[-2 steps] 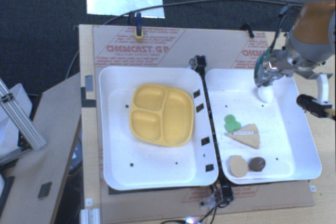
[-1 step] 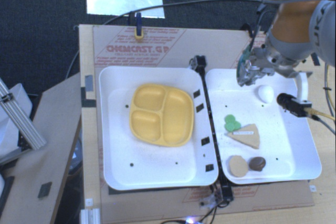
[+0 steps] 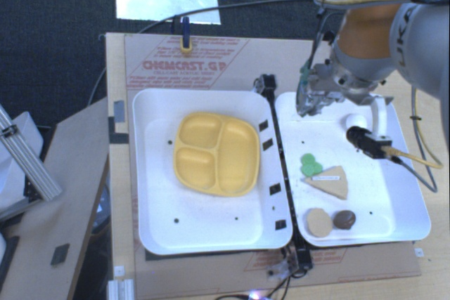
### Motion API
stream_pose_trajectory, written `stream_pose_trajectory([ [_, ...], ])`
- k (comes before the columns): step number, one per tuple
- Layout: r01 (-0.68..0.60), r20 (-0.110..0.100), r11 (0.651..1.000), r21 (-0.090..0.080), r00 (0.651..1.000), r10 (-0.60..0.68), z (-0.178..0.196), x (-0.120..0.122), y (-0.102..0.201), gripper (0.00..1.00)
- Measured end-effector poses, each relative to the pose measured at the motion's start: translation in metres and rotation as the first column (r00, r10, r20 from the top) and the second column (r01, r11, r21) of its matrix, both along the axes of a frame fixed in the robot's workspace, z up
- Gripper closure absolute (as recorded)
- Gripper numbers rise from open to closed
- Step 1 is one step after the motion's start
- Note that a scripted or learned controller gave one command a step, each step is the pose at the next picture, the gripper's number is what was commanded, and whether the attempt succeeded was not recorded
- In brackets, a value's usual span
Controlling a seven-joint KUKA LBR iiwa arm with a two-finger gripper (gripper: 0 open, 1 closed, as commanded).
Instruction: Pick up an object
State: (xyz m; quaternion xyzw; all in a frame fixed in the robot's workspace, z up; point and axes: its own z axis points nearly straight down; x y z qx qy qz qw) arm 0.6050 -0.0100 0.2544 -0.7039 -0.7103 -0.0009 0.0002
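Observation:
My gripper [image 3: 306, 107] hangs over the far left corner of the right bin [image 3: 401, 172], well above and behind the objects. In that bin lie a small green piece [image 3: 310, 166], a tan wedge [image 3: 329, 183] with a white label, a round tan disc [image 3: 319, 223] and a dark brown round piece [image 3: 344, 219]. Nothing shows between the gripper's fingers. The arm's grey wrist and orange band rise to the upper right.
The left bin [image 3: 151, 172] holds a yellow divided plate [image 3: 215, 153]. A black clip strip [image 3: 275, 158] runs between the bins. Cables and a black and white fitting [image 3: 365, 137] hang from the arm over the right bin. A cardboard sheet lies under both bins.

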Motion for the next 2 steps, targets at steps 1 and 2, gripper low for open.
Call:
stream_pose_trajectory([
  [1,0.000,0.000,1.000,0.000,1.000,0.000,0.002,-0.005,0.056,1.00],
  [2,0.000,-0.001,1.000,0.000,1.000,0.000,-0.015,-0.001,0.108,1.00],
])
